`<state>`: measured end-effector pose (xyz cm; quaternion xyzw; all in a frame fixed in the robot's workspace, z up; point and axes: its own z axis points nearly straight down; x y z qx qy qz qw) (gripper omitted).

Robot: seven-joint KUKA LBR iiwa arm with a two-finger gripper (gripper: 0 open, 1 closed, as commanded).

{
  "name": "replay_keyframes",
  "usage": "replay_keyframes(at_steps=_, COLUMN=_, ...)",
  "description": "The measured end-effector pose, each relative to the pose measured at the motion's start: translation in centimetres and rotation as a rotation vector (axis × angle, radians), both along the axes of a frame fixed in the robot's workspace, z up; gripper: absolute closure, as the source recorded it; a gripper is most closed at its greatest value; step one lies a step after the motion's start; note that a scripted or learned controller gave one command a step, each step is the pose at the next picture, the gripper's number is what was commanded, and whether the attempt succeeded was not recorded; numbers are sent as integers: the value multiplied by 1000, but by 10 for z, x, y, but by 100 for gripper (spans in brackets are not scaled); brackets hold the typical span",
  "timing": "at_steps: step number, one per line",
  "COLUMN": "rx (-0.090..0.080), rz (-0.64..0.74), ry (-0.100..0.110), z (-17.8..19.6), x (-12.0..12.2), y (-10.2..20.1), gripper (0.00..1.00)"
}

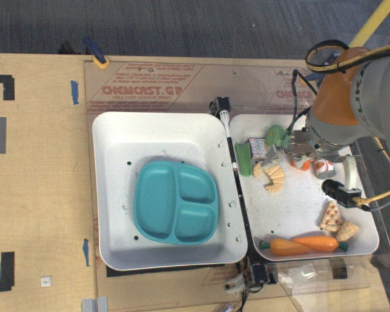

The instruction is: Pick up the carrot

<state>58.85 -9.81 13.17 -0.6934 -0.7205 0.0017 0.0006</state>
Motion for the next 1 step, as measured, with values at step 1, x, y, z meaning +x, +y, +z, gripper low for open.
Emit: replay_keyframes(at_steps=1, rx=3, rz=292, ry=-4, z=54, x=-68, y=28, gripper=0)
